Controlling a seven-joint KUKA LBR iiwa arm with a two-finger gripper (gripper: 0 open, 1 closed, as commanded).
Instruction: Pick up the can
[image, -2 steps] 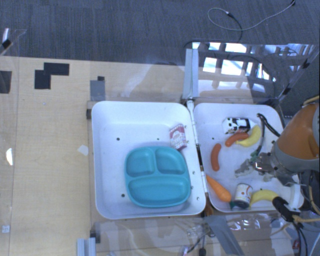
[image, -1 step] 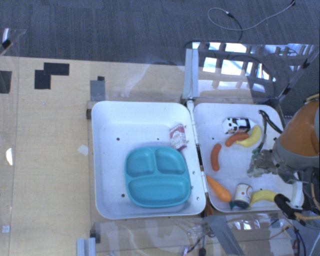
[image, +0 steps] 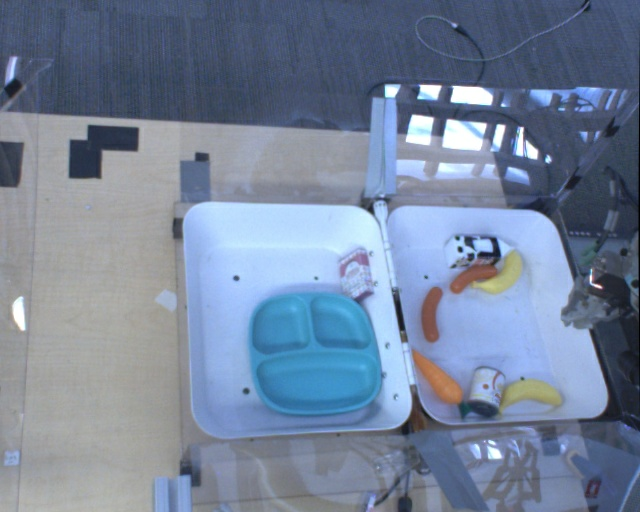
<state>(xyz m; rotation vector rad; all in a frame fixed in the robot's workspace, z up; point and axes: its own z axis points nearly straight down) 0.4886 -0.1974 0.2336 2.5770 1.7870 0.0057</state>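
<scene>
Near the front wall of the right bin (image: 560, 300), the can (image: 484, 390) is lying tipped on its side, its pale label facing up and its dark end pointing toward the near edge. A carrot (image: 437, 376) is resting just beside it on the left, and a banana (image: 531, 394) is lying just beside it on the right, so both flanks are being crowded. Judged from its look, the can is behaving as a rigid, light, smooth-walled cylinder: it is likely rolling readily when nudged and slipping under a shallow pinch. A grasp across the curved body at mid-length, fingers descending into the narrow gaps beside the carrot and banana, is appearing the safest hold; closing along the axis over the two ends is the alternative.

Farther back in that bin, a sausage (image: 431, 313) is lying upright in the picture, a second sausage (image: 473, 278) is touching another banana (image: 503, 274), and a black-and-white toy (image: 471, 249) is sitting beyond them. Across the divider, the left bin (image: 215, 300) is holding a teal plate (image: 316, 352) and a small red packet (image: 355, 273). At the right edge, the gripper (image: 597, 296) is hovering well apart from the can; whether it is wide or narrow cannot be told.
</scene>
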